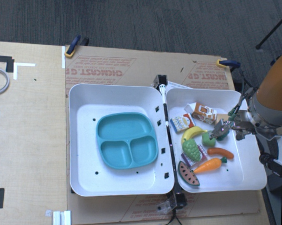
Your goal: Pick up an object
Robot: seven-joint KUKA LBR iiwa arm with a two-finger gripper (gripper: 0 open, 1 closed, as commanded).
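Observation:
The right bin [250,182] holds several toy foods. Among them are a yellow banana [194,133], green grapes [190,148], a small green piece [208,140], a red-orange pepper [220,153], an orange carrot [208,165], a watermelon slice [188,174] and two small cartons [181,122] [205,113]. My gripper [220,131] hangs over the bin's middle right. It sits just above and right of the green piece and beside the banana's tip. Nothing shows in its grasp.
The left bin [79,130] carries a teal divided plate [127,141]. The arm's grey and orange wrist [272,97] comes in over the right bin's right wall. Both bins rest on a cardboard sheet [110,66] held by clamps [73,45].

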